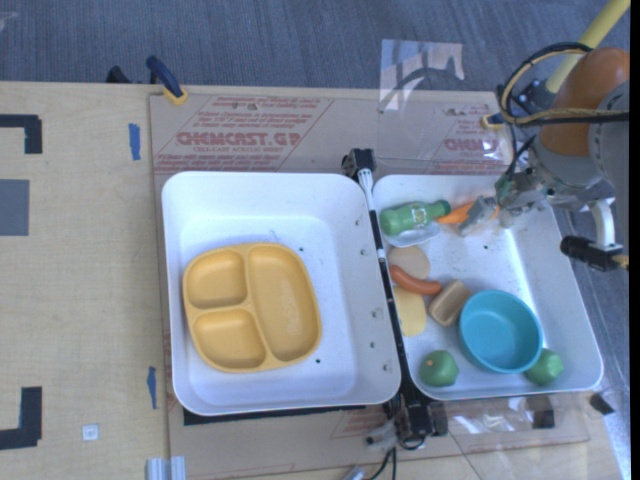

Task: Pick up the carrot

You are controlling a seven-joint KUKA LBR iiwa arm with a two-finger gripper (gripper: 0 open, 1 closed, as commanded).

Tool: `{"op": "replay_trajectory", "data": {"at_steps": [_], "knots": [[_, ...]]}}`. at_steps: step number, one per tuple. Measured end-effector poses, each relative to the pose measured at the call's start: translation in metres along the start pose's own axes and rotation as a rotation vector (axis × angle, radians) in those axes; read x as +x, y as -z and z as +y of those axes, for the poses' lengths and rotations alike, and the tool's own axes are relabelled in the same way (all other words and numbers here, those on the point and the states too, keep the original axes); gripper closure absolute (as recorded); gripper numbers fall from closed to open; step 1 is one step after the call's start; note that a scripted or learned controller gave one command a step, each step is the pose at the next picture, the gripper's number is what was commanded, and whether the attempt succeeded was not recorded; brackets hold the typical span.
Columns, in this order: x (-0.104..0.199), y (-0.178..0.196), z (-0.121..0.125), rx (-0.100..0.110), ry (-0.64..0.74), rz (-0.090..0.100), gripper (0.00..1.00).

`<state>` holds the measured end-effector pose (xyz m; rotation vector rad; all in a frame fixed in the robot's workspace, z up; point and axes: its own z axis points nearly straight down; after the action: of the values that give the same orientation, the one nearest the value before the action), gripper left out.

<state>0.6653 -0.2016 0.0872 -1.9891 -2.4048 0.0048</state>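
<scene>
Beside the green bottle (413, 216), I see my gripper (484, 211) touching the carrot (458, 213); finger state unclear.

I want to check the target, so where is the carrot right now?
The carrot lies near the back of the right bin, just right of the green bottle, beside the gripper.

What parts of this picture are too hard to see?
- Claw, camera view: small and blurred, so I cannot tell if it grips the carrot.
- Carrot: its right end is blurred where it meets the claw.
- Green bottle: label too small to read.
- Arm: cut off by the right edge.
- Green thing: partly hidden behind the blue bowl.
</scene>
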Motion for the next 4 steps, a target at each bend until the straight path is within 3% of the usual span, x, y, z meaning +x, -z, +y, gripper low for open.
{"op": "replay_trajectory", "data": {"at_steps": [1, 2, 3, 4], "knots": [[-0.0027, -0.0001, -0.0032, 0.03, -0.49, 0.015, 0.0], [-0.0027, 0.0, -0.0031, 0.03, -0.496, 0.013, 0.0], [-0.0059, 0.0009, -0.0025, 0.019, -0.363, 0.01, 0.0], [-0.0029, -0.0001, -0.0032, 0.032, -0.546, 0.015, 0.0]]}}
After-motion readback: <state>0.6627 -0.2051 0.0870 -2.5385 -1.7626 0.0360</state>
